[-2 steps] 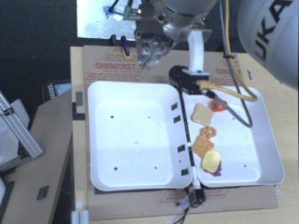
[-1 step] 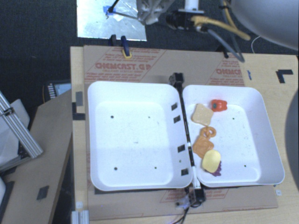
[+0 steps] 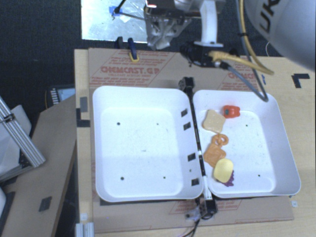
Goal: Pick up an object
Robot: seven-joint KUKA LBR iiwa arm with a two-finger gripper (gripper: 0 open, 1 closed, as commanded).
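Hovering gripper (image 3: 159, 39) above bench beyond bins, grip state cannot tell. Right bin (image 3: 276, 132) holds red piece (image 3: 230, 111), tan slice (image 3: 213, 121), yellow piece (image 3: 223, 170).

Two white bins (image 3: 140, 95) — five small objects (image 3: 214, 121) in one.

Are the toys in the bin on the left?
No, the red toy and yellow toy lie in the right bin.
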